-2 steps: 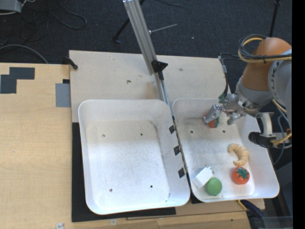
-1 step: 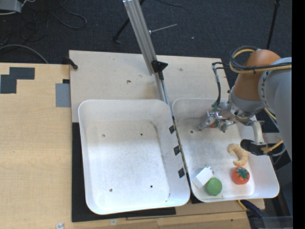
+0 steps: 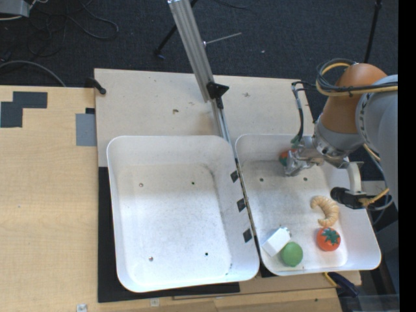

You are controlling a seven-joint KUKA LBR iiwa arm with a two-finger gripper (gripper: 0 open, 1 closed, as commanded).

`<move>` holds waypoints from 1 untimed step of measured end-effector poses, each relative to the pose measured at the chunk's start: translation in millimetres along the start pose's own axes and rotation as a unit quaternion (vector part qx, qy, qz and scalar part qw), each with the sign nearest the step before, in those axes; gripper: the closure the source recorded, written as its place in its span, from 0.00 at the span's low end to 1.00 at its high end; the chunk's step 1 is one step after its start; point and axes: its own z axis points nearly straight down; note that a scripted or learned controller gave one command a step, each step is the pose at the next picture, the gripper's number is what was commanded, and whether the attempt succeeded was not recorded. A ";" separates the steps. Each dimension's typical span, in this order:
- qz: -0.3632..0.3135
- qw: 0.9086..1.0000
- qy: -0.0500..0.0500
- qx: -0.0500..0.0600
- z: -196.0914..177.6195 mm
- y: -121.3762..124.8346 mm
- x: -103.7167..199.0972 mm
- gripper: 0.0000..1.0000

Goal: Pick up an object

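The arm reaches in from the right of the frame and its gripper (image 3: 296,164) hangs low over the upper part of the right bin (image 3: 266,194), close to the bin floor. Whether the jaws are wide or narrow cannot be told from this angle; a small reddish spot sits just beside them, too small to identify. The candidates for picking lie well apart from the gripper, toward the lower right of the frame: a curled tan piece (image 3: 326,209), a red tomato-like toy (image 3: 329,238), a green ball (image 3: 292,253) and a white block (image 3: 277,240) touching it. The left bin (image 3: 130,174) fills the centre. The step looks like a descent or grasp attempt; next, the arm would need to lift and show whether anything comes up.
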 end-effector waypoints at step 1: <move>-0.001 1.000 0.000 -0.003 -53.6 -0.6 9.9 1.00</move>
